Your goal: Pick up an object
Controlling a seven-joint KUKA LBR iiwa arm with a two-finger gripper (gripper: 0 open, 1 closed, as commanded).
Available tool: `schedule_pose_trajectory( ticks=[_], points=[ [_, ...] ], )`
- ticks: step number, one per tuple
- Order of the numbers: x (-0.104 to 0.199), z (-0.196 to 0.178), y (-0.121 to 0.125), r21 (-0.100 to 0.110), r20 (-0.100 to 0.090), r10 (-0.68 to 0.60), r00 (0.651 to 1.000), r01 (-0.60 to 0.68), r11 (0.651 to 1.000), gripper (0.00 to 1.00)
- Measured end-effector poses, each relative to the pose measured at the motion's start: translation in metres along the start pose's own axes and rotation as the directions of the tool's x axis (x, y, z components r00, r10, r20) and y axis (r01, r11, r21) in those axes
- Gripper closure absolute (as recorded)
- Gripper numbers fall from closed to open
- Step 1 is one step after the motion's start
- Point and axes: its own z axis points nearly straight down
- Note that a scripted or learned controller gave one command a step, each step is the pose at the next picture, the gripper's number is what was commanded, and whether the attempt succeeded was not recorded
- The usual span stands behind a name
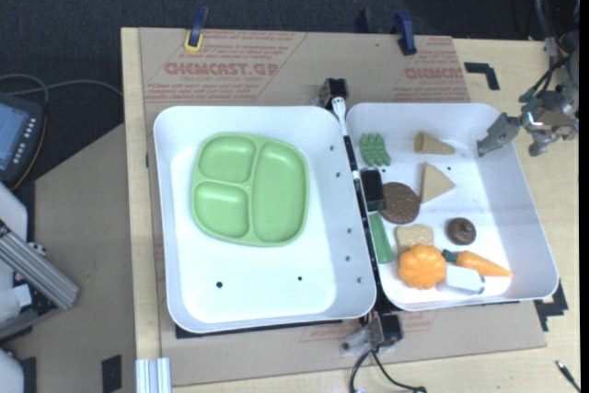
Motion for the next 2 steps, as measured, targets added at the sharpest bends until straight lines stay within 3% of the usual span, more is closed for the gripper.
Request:
schedule_pose_trajectory(
  ticks=[2],
  points=[
    [0.009,0.124,-0.003,0.0,-0.002,-0.001,1.0,0.001,1.0,0.0]
  ],
)
